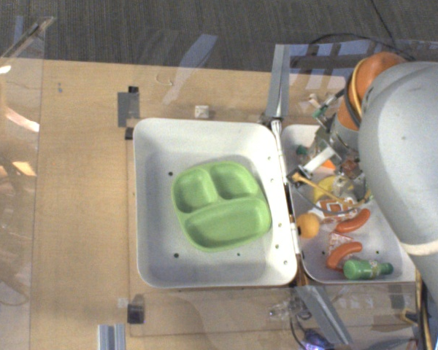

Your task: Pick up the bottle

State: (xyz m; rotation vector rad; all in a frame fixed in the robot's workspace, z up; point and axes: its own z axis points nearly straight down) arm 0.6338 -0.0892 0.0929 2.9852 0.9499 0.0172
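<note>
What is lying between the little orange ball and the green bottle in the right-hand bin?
In the camera view, a red-orange sausage lies between the orange ball and the green bottle, close above the bottle's cap end, on the right bin floor.

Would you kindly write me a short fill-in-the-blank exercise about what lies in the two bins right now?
1. The green tray with three compartments lies in the ____ bin.
2. The green bottle lies on its ____ near the front edge of the right bin.
3. The small ball by the right bin's left wall is ____ in colour.
4. The arm reaches in from the ____.

Missing words: left; side; orange; right
</note>
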